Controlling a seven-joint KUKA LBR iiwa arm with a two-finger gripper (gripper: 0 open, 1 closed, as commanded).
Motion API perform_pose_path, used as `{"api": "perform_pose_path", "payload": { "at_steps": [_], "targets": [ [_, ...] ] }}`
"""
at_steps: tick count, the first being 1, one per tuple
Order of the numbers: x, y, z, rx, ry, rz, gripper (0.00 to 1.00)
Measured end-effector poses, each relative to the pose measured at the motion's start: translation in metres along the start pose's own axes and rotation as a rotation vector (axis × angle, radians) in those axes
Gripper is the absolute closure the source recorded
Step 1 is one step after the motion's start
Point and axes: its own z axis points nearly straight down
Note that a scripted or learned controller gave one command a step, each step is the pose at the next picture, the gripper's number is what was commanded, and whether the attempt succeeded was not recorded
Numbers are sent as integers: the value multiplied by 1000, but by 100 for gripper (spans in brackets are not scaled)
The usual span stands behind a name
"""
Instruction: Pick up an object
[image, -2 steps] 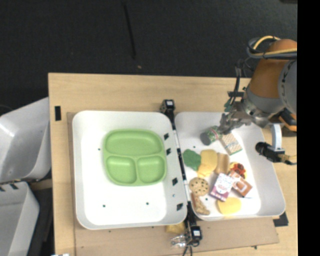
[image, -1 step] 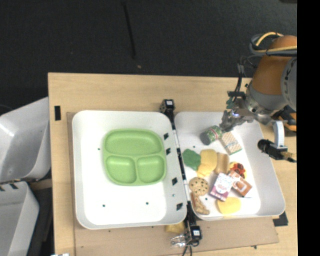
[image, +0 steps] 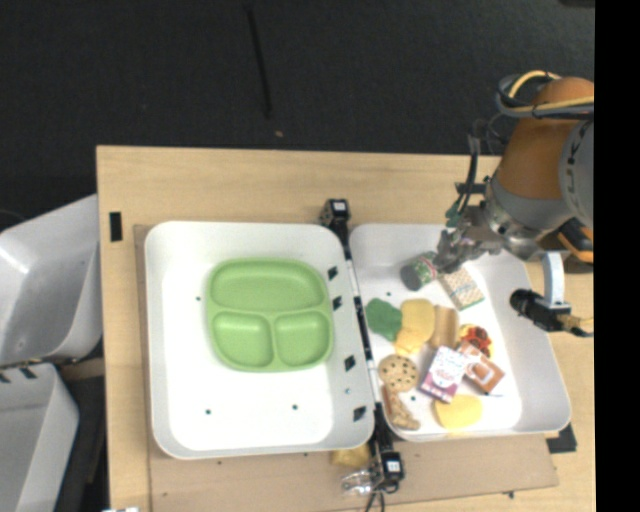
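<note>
Arm (image: 535, 165) comes in from the right: grey body, orange band above the wrist, glossy curved shells. Tool (image: 447, 258) sits low over the back of the right bin (image: 540, 400), tip right at a small cylindrical object with a grey body and green end (image: 419, 271). Can't tell from this angle if the tool is apart, together or clamped on anything; its tip blends into the clutter.

Right bin: shallow, white, smooth plastic, rounded corners. Contents bunched toward its left and middle:
- speckled flat rectangular packet (image: 462, 288), just beside the tool
- green leaf-shaped piece (image: 383, 317), matte
- pale yellow rounded piece (image: 417, 320) next to the green one
- tan stick-shaped piece (image: 445, 327), upright-ish in the pile
- round chocolate-chip cookie (image: 398, 373), flat, speckled
- small pink-and-white carton (image: 443, 374), boxy, printed
- red-orange small item (image: 482, 372), shape unclear
- yellow heart-like flat piece (image: 459, 411) at the front

Left bin (image: 180, 400): same white plastic, holds a light green divided plate (image: 268, 313), three compartments, rounded edges, matte finish, lying flat.

Both bins rest side by side on a light wood-grain tabletop (image: 250, 180). Black clips (image: 335, 211) along the seam between the bins.
</note>
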Motion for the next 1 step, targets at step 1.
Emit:
{"api": "perform_pose_path", "payload": {
  "at_steps": [1],
  "targets": [
    [0, 0, -10, 0, -1, -1, 100]
  ]
}}
